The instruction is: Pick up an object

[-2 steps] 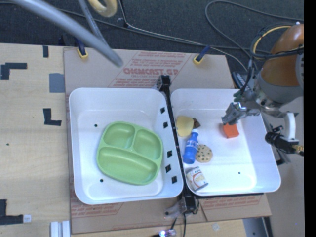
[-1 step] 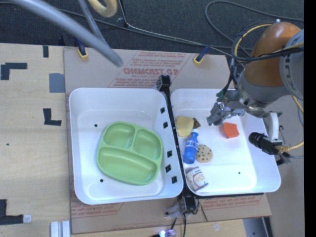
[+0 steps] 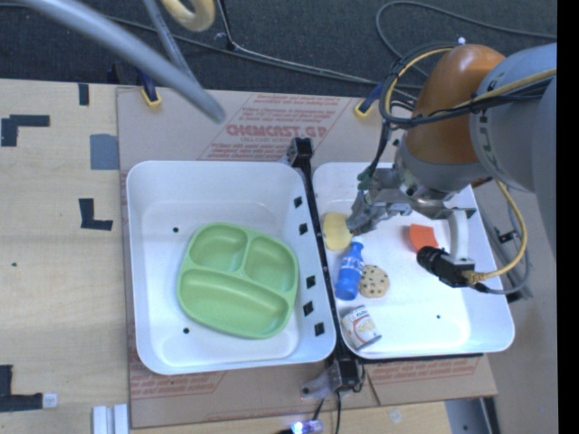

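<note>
Plate [image 3: 239, 280] sitting in left bin [image 3: 149, 188]; bottle [image 3: 348, 273], cookie [image 3: 373, 282], can [image 3: 361, 325] lying in right bin [image 3: 488, 333], bottle left of cookie, can in front.

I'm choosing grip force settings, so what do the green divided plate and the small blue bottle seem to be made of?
The green divided plate looks like moulded plastic with a matte to satin finish: uniform colour, rounded compartment ridges, soft highlights. The small blue bottle also looks like plastic, somewhat glossier, with a white cap and a label; whether it is rigid or squeezable cannot be told. Both lie in white bins that appear to be smooth plastic.
</note>
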